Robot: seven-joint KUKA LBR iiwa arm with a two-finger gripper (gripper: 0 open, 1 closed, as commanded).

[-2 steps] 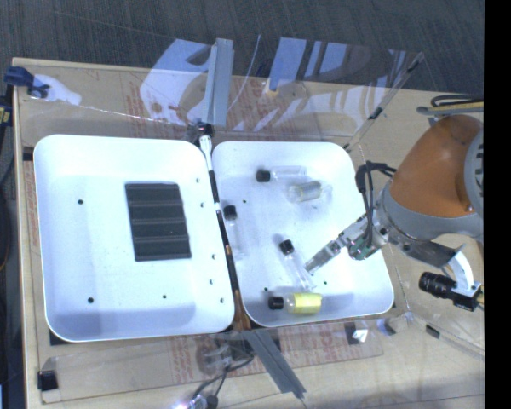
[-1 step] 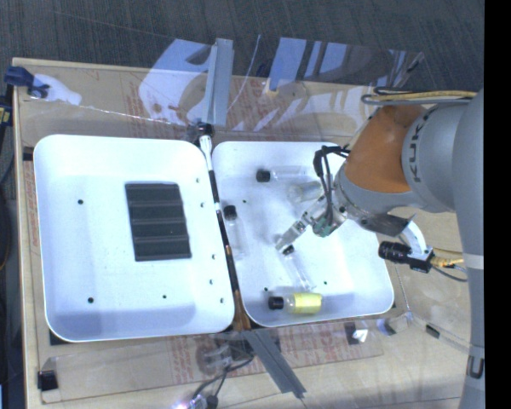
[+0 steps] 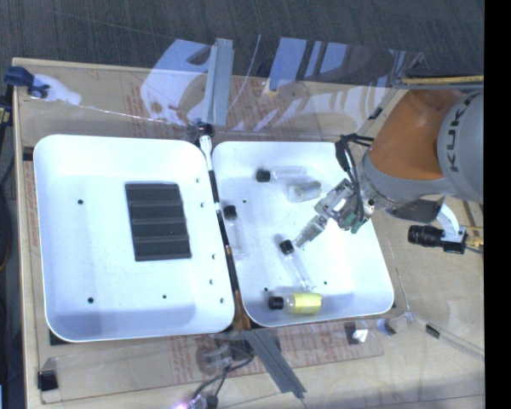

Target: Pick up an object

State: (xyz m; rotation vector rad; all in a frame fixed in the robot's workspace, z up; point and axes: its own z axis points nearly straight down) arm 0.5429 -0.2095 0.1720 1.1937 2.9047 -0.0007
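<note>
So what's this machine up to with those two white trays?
A grey and orange robot arm reaches in from the right over the right tray, trying to pick something up. Its gripper hangs low above the middle of that tray, near a small clear bottle with a black cap. Other clear bottles and a yellow bottle lie around it. The left tray holds a black ribbed block.
</note>
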